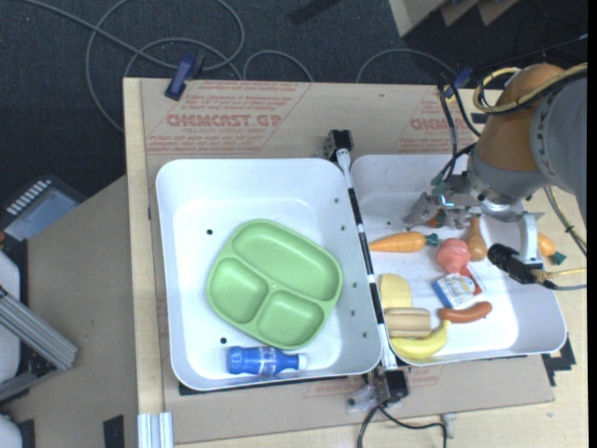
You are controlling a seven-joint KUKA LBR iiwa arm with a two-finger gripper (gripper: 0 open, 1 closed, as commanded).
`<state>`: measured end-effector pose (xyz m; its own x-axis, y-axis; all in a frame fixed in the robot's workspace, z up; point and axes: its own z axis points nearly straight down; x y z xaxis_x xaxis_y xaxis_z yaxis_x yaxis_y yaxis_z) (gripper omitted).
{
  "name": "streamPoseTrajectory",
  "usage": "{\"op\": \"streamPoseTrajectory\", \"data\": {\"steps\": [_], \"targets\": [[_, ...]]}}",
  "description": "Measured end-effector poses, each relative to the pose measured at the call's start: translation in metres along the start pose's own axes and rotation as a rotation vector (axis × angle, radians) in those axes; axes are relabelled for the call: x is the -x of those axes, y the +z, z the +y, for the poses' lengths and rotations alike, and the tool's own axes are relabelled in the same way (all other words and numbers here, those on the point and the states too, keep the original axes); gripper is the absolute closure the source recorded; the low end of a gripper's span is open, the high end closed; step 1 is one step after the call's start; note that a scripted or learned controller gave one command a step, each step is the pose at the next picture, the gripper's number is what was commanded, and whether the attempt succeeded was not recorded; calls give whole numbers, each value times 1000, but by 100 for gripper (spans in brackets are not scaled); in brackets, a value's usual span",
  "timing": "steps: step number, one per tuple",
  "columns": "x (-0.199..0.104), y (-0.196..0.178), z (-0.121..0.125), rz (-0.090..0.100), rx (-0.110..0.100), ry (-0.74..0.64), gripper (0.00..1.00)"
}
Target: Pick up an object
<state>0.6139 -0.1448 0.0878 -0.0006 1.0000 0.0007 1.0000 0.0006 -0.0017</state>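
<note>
The right bin [532,329] holds several toy foods. An orange carrot [396,243] lies near its left wall. A pink ball [453,255] sits beside a blue-and-white packet [457,290] and a red sausage [466,313]. A yellow block [395,290], a bread roll [408,322] and a banana [420,345] are stacked at the front left. My gripper [433,209] hangs low over the back of this bin, just behind the carrot and the ball, with nothing visibly in it.
The left bin [187,203] holds a green divided plate [272,283] and a blue bottle [264,360] lying at the front. A small orange piece [544,245] sits by the right bin's right wall. The arm [522,138] covers the bin's back right corner.
</note>
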Motion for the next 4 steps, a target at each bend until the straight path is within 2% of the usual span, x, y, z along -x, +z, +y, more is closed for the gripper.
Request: {"op": "streamPoseTrajectory", "data": {"steps": [1,2,3,4], "targets": [[-23,3,32,-1,4,-1,0],[-34,3,51,-2,4,-1,0],[-24,3,28,-1,0,1,0],[-35,3,34,-1,3,0,0]]}}
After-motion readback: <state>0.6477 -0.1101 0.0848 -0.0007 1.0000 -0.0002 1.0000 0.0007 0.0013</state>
